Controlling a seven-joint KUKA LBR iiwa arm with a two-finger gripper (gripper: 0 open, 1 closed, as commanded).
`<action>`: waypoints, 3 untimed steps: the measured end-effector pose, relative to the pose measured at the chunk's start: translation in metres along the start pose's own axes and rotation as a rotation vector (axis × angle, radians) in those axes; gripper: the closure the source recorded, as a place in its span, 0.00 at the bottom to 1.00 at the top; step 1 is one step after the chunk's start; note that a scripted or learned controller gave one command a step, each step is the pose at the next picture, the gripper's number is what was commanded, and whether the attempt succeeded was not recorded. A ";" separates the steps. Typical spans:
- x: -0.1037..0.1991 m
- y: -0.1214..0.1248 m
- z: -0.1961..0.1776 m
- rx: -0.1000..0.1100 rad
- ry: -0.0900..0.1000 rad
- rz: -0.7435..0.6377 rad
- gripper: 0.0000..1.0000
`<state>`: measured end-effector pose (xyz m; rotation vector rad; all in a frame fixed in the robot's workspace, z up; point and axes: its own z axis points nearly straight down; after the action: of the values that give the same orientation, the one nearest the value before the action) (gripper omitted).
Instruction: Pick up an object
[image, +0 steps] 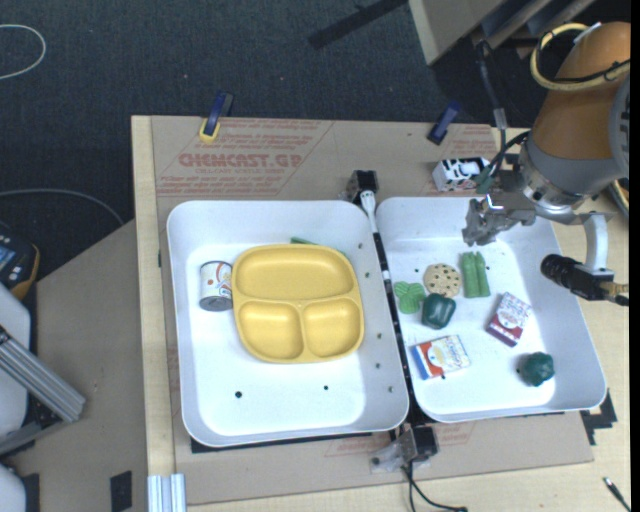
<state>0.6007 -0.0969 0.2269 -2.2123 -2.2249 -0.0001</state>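
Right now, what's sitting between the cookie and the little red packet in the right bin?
In the camera view, a green stick-shaped piece lies between the cookie and the red packet, close beside the cookie; bare bin floor follows.

Bright, even overhead light. White bins (300, 420) near blown out, glare strongest at 6 o'clock. Shadows soft, short. Dark floor (150, 50) at 12 o'clock underexposed. Overall slightly soft, low resolution.

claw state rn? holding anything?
Claw: cannot be told whether open or closed from this angle. It hangs over the right white bin, just above the green rectangular block; nothing visibly held.
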 end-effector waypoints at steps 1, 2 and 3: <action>0.051 -0.021 -0.009 0.001 0.000 0.000 1.00; 0.097 -0.025 0.002 0.001 -0.001 0.001 1.00; 0.087 -0.035 -0.008 0.000 -0.002 0.006 1.00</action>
<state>0.5652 -0.0103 0.2348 -2.2197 -2.2188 0.0019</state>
